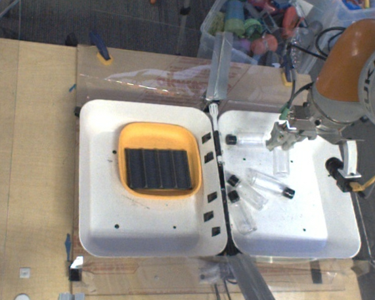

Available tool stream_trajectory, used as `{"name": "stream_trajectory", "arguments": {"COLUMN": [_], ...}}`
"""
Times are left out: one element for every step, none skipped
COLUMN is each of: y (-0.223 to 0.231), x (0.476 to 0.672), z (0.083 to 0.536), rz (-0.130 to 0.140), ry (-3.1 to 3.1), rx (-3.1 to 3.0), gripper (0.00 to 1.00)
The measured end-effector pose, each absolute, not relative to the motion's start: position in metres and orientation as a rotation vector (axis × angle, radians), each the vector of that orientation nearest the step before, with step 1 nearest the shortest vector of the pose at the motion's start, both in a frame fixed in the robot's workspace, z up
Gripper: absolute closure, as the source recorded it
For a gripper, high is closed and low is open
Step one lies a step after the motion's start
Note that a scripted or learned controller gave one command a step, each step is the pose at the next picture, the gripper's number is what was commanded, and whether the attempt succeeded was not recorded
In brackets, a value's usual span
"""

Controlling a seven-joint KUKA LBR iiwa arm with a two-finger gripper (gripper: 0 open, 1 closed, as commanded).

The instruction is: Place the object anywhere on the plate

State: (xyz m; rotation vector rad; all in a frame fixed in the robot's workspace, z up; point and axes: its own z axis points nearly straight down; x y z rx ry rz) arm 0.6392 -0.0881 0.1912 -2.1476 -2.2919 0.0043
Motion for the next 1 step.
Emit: {"name": "stream_trajectory", "arguments": {"y": [-0.0643], "x": [0.6678], "z": [0.2102], "rz": [0.001], "ry": [-2.543], "rx": [-1.846], "gripper": [1.0]}}
